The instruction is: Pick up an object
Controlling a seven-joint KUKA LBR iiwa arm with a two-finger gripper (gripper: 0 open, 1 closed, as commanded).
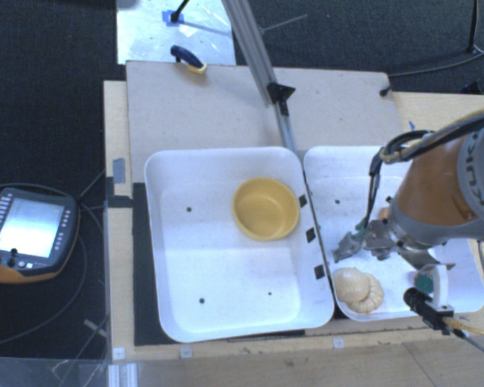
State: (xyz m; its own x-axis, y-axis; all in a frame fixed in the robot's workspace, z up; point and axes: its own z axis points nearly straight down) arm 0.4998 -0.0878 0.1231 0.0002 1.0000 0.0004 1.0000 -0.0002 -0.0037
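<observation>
A yellow bowl [265, 208] stands upright in the left bin [177, 297], near its back right corner. A cream, ridged, bun-like object [359, 289] lies in the front left corner of the right bin [339, 176]. My gripper [348, 248] hangs low over the right bin, just behind the cream object and slightly to its left. Nothing is visibly held in it. The grey arm with its orange band [436, 185] covers much of the right bin's middle.
A small white and teal thing [426, 281] lies by the right bin's front edge, partly under the arm. A metal pole [254, 47] slants down to the ridge between the bins. A teach pendant [28, 232] lies left of the bench.
</observation>
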